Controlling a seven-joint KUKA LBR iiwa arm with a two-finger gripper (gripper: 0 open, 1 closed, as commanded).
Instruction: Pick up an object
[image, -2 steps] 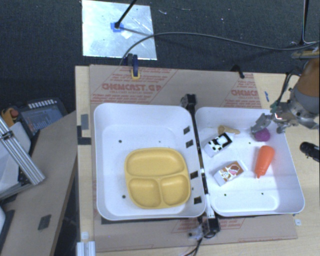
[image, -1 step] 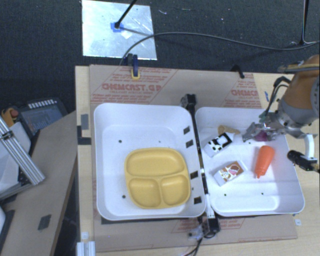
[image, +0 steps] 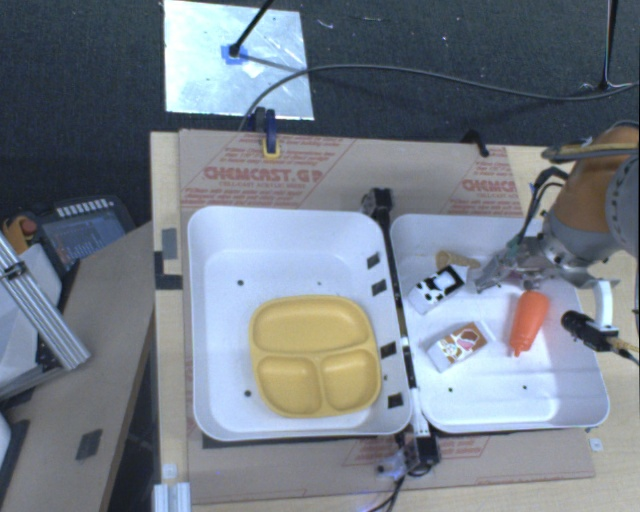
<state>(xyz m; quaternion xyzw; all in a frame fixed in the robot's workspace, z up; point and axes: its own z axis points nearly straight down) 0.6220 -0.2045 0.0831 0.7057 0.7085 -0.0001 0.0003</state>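
Hiding claw (image: 497, 270) fingers: arm over right bin (image: 500, 395).

So the grey arm (image: 600, 215) comes in from the right edge, orange band sitting up above the wrist, bent down low. Its gripper (image: 492, 273) points out to the left; can't really make out its tip.

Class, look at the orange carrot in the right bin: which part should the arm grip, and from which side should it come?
Grip the carrot across its thicker upper half, coming straight down from above. It lies flat on the right bin floor, long axis running roughly up and down the view, tapering toward the lower end, with bare floor either side. The end effector probably closes best across the width.
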